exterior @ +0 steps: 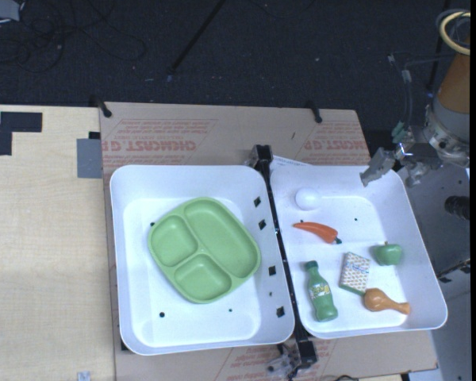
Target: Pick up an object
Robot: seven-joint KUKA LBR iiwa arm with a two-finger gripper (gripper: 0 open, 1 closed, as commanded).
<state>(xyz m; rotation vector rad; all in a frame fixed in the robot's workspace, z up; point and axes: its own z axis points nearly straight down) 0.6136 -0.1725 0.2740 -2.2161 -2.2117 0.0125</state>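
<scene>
The right bin holds several small items: a white egg-shaped ball, a red-orange chili pepper, a small green fruit, a green bottle, a patterned square packet and an orange gourd-shaped piece. My gripper hangs over the far right corner of this bin, above and to the right of the white ball. Its fingers are spread apart with nothing between them. No item touches it.
The left bin carries a green three-compartment plate. A black divider with clips runs between the bins. Both bins rest on a cardboard sheet. A pale wooden bench top lies to the left.
</scene>
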